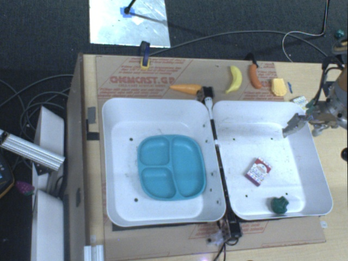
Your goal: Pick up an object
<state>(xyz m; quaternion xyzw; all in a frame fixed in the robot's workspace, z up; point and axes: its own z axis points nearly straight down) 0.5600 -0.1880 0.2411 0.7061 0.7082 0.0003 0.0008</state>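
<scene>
A small red and white packet (258,172) lies flat in the middle of the right bin (239,124). A dark green lump (279,204) rests near that bin's front right corner. My gripper (292,125) hangs over the right bin's far right side, tilted toward the left, well behind and to the right of the packet. Nothing shows in it. The arm's wrist (329,113) comes in over the bin's right rim.
A blue divided plate (171,166) sits in the left bin (117,145). On the cardboard behind the bins lie a carrot (186,88), a banana (235,79), an orange-red sausage (254,76) and a yellow wedge (278,86). Cables run along the back.
</scene>
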